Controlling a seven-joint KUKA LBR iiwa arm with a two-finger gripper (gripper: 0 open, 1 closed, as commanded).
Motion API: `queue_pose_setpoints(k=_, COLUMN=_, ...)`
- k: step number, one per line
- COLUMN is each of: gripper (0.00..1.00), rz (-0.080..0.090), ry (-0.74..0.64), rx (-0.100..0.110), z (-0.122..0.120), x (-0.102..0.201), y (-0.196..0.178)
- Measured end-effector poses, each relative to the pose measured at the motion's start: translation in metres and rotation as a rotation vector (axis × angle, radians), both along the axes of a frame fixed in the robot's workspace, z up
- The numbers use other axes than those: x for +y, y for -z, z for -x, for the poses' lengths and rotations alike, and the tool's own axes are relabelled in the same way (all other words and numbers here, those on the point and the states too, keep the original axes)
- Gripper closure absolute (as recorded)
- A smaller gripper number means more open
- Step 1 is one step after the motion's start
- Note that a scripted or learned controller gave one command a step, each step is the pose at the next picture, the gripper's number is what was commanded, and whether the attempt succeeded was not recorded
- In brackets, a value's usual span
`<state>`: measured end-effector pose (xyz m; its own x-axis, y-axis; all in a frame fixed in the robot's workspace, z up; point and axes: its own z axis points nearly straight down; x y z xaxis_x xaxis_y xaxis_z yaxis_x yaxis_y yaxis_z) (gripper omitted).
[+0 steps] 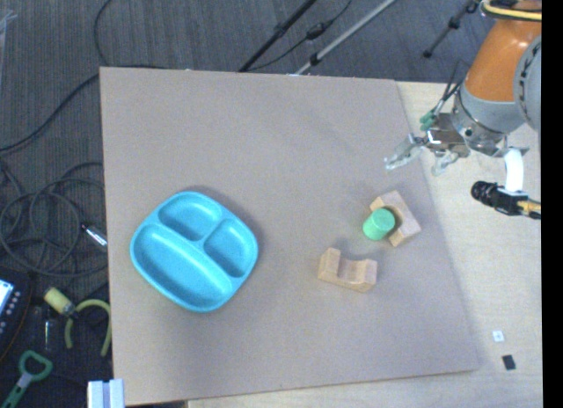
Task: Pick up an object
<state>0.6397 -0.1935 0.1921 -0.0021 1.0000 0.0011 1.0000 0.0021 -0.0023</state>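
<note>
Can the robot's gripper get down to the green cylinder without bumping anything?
Probably yes. The gripper hangs above the board, up and right of the green cylinder. Only the wooden block touching it might crowd the fingers.

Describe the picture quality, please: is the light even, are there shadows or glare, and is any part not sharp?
Camera view: light is soft and even, no glare on the board; the blue tray, green cylinder and wooden arch block cast only faint shadows; they look fairly sharp, while the gripper is slightly blurred; overall resolution is low.

Black cables [53, 213] and tripod legs [369, 2] lie on carpet [53, 63].
</note>
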Motion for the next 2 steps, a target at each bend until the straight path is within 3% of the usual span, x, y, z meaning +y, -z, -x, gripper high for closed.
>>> queue_pose_setpoints(k=1, gripper=0.0, rz=0.001, ry=-0.003, rx=0.001, z=-0.001, x=0.078, y=0.091)
queue_pose_setpoints(k=2, gripper=0.0, rz=0.004, ry=-0.24, rx=-0.001, z=-0.011, x=0.045, y=0.108)
